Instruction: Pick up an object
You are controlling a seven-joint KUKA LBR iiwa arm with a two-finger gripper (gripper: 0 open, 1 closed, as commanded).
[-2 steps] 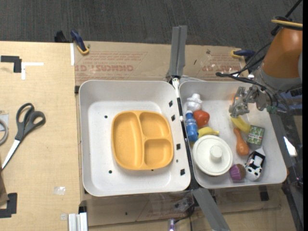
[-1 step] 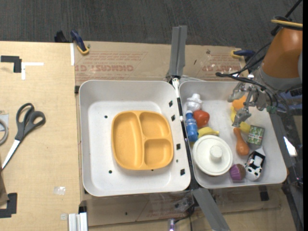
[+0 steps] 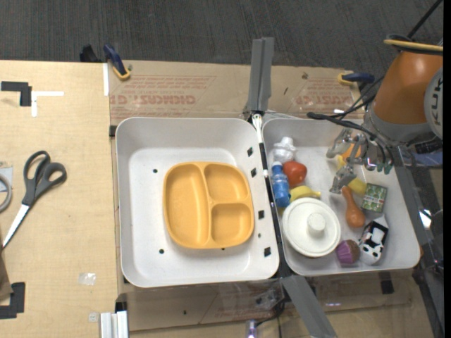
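**Right bin pick: go for the loose stuff on the arm's side**

Gripper [image 3: 347, 167] is low over the right bin [image 3: 405, 263], fingers spread wide w/ nothing between them. Right under it there's a yellow piece [image 3: 357, 186], an orange carrot-shaped toy [image 3: 351, 206] and a green packet [image 3: 374, 197], all touching or just beside each other.

Imo the carrot toy is the best bet: it's long and thin, so close across the narrow way, near its middle. Watch the packet, a finger could land on it and just shove things around.

Rest of the bin is packed: white lidded bowl [image 3: 311, 226], blue bottle [image 3: 280, 186], red thing [image 3: 294, 172], purple bit [image 3: 347, 252], cow toy [image 3: 374, 239]. Left bin [image 3: 134, 210] has the yellow divided plate [image 3: 208, 204], too flat for a clean grab tbh.
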